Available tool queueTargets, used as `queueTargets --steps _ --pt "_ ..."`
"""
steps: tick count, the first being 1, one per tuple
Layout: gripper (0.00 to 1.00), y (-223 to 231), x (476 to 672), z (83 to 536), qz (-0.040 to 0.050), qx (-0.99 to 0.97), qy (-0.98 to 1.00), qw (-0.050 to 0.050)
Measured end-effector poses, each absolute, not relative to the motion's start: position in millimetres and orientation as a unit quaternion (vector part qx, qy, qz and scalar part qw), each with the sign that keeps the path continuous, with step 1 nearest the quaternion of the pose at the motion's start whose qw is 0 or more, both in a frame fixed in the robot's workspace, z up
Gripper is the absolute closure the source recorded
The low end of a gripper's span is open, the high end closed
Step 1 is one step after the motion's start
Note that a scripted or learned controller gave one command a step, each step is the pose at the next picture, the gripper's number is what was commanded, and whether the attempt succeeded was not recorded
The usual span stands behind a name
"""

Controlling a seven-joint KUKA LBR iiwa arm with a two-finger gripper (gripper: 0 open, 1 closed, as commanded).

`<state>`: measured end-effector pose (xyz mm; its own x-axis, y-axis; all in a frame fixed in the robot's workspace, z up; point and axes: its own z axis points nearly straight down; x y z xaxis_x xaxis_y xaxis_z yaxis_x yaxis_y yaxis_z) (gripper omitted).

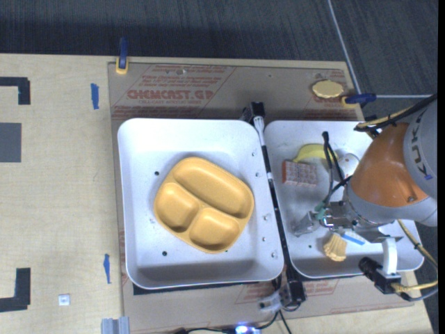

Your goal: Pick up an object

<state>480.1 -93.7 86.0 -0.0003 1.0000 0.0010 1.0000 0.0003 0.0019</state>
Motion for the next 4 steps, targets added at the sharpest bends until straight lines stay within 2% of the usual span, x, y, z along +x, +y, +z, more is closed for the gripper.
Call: queueTargets --steps 1,2,3,4 --pt "1.00 -95 482.0 97 0.0024 0.708 0.707 0.004" --pt "0.00 -95 481.9 97 0.0023 0.708 0.707 0.004" --pt "0.00 -92 479.8 86 0.0007 0.707 0.707 0.000" --pt "1.00 -93 482.2 97 0.0023 0.708 0.707 0.004"
